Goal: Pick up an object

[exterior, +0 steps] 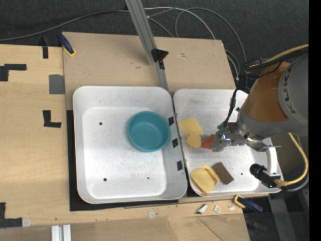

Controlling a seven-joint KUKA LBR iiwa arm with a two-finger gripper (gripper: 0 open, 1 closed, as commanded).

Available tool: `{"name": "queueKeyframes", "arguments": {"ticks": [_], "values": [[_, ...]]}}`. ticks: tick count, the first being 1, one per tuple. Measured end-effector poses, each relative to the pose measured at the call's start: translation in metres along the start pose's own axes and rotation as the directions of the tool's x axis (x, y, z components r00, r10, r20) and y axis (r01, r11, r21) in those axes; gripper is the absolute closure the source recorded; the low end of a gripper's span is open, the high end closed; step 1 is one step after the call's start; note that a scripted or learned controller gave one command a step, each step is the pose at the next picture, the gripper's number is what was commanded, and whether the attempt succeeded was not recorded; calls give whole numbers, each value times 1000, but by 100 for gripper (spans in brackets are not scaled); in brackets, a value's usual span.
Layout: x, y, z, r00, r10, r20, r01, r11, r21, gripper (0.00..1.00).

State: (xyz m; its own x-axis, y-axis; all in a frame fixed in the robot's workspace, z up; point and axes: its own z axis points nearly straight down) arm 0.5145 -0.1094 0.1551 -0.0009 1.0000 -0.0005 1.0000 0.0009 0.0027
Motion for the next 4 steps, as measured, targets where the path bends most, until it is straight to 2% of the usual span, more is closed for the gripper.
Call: {"name": "queueKeyframes", "arguments": {"ticks": [1, 2, 4], "values": [[-7, -2, -59, 1000, 0, 1, 0, 1000, -1, 100], [-7, -2, -87, 1000, -1, 0, 1, 1000, 1, 100], [113, 43, -81, 1000, -8, -2, 8, 1000, 4, 100]]}}
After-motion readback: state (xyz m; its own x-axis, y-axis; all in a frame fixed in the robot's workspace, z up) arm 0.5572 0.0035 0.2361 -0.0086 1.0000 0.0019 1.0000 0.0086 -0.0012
